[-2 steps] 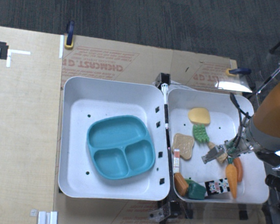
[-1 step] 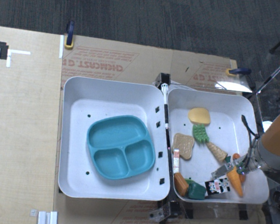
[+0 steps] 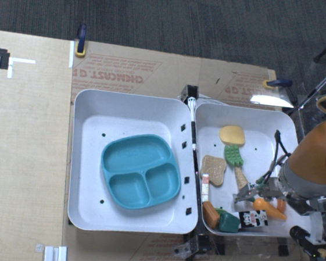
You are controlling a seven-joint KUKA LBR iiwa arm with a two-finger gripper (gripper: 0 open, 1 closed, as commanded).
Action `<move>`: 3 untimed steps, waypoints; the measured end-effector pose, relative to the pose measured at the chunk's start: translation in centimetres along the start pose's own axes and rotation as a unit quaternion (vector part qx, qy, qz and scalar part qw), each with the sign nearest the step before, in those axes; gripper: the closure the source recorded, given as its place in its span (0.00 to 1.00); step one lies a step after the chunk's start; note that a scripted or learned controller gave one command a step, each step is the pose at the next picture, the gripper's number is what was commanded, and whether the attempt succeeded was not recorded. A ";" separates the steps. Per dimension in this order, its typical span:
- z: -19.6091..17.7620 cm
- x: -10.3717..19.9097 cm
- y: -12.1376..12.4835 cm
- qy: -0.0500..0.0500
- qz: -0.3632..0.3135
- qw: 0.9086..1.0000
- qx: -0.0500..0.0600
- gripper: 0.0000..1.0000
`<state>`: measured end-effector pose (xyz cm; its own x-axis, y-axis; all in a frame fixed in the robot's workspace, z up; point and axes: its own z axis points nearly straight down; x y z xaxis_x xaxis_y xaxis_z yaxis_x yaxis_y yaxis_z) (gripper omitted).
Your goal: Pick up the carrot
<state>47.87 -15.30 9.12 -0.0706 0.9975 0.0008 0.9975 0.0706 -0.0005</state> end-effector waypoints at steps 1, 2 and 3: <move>-0.9 0.0 0.2 -0.001 0.000 1.000 -0.002 1.00; -0.9 -0.1 0.2 -0.001 0.000 1.000 -0.002 0.00; 0.0 0.2 8.3 -0.001 0.026 1.000 0.001 0.00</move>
<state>56.13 -14.55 9.12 -0.0180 0.9998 -0.0016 0.9998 0.0180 -0.0017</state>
